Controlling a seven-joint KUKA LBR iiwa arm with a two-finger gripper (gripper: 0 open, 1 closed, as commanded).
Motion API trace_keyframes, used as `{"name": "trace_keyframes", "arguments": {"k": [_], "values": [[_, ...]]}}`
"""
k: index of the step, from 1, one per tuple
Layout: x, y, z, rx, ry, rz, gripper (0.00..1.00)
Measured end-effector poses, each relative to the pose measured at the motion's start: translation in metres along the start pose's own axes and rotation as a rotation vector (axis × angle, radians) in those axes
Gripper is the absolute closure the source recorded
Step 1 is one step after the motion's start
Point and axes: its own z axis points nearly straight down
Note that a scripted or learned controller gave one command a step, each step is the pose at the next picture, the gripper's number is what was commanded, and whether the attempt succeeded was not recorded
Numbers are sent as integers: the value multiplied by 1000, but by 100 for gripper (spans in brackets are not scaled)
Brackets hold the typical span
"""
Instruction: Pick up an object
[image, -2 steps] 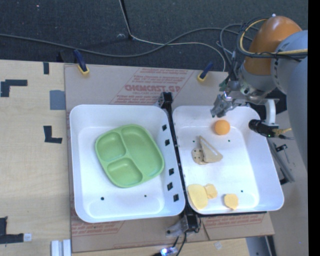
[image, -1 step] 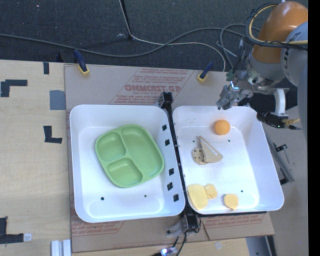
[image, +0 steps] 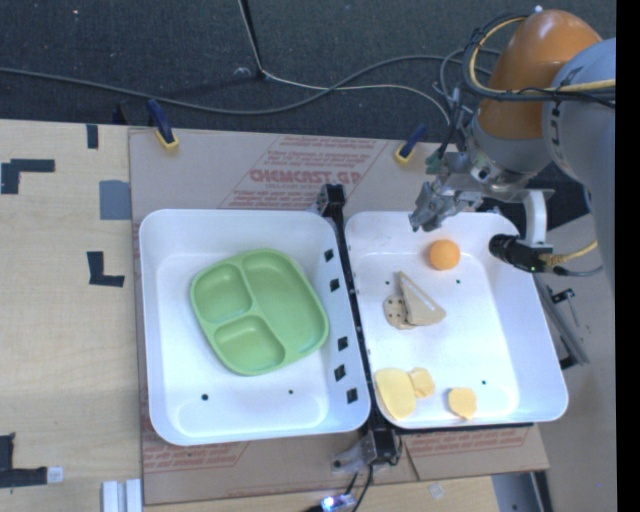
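Note:
My gripper (image: 428, 213) hangs over the far left part of the right bin (image: 520, 330), with nothing visible between its fingers. An orange ball (image: 444, 254) lies just below and to the right of it. A tan wedge with a dotted side (image: 412, 304) rests near the bin's middle. Along the bin's near edge lie a large yellow piece (image: 395, 393), a small yellow piece (image: 422, 381) touching it, and a separate yellow piece (image: 461, 402).
The left bin (image: 170, 400) holds a green divided tray (image: 259, 310). A black divider with clips (image: 341, 290) runs between the bins. The arm's orange band (image: 535, 55) and cables stand above the right bin's far corner. Cardboard lies under both bins.

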Motion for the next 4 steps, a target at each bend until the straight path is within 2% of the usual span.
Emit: {"name": "trace_keyframes", "arguments": {"k": [2,4], "values": [[79,-39,15,4,-1,1,100],[185,-100,10,3,1,-2,100]]}}
